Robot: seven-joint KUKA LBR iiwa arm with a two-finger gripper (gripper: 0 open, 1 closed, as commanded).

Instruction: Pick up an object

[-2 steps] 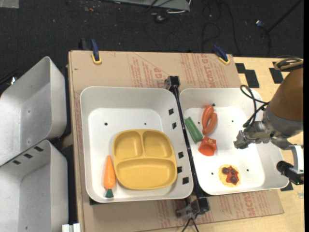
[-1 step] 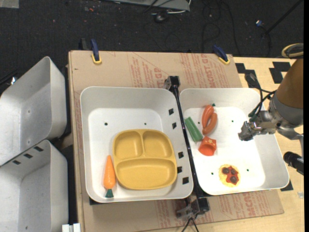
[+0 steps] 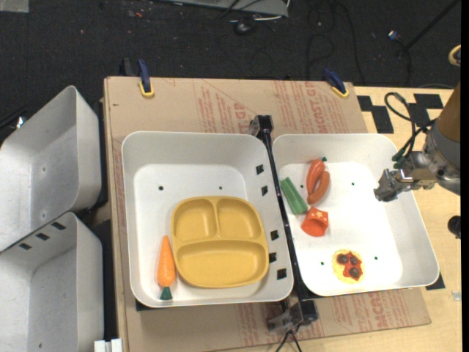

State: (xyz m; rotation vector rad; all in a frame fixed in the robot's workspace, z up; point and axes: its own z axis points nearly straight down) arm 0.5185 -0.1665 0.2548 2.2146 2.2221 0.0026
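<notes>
Approach step: I hang over the right bin's right edge with nothing picked yet.

My claw [image 3: 386, 190] sits at the right rim of the right bin [image 3: 410, 273], apart from every object; I cannot tell how wide it stands, as it is too small and dark here, and nothing shows between its tips. The candidates lie to my left in this bin: the orange sausage [image 3: 317, 180] touching the green stick [image 3: 294, 195], the red cup [image 3: 315, 222] just nearer, and the yellow-and-red piece [image 3: 349, 264] nearest the front. In my judgement, the next move calls for travelling left and descending over one of them. The left bin [image 3: 139, 196] holds a yellow divided plate [image 3: 220, 242] and a carrot [image 3: 166, 264].
</notes>
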